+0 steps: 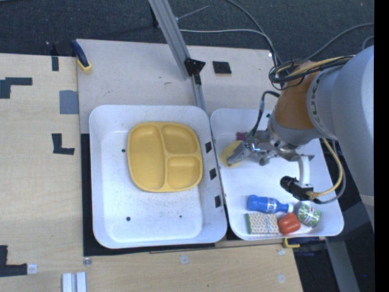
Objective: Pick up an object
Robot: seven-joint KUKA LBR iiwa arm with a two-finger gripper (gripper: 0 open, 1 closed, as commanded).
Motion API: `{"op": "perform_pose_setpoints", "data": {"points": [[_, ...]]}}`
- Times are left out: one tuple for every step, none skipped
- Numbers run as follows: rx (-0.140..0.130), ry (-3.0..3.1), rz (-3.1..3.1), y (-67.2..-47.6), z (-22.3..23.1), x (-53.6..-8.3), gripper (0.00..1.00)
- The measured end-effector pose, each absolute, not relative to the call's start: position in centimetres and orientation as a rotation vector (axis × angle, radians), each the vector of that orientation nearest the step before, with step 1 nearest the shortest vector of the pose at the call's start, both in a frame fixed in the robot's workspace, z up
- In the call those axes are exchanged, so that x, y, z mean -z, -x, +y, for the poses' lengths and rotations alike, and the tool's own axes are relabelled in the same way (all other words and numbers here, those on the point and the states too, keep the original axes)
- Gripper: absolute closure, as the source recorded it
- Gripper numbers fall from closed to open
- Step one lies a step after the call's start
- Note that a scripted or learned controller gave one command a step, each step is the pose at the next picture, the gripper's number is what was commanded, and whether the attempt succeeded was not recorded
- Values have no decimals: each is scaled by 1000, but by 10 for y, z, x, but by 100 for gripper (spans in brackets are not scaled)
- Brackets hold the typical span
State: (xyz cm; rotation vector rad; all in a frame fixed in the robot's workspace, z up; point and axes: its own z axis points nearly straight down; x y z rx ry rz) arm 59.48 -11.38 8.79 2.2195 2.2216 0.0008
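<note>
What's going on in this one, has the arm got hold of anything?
The grey arm reaches into the right bin, its claw low over a yellow object near that bin's left wall. A grasp can't be confirmed from this angle. A blue bottle, a patterned packet, a red object and a small can lie at the near end. The left bin holds a yellow divided plate.

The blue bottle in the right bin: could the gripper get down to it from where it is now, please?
Probably yes. The blue bottle lies uncovered in the right bin, with bare floor between it and the gripper. The patterned packet crowds its near side.
</note>
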Motion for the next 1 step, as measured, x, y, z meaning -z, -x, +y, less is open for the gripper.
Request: {"op": "perform_pose_setpoints", "data": {"points": [[-5,-2215,2220,-596,-114,-99,100]]}}
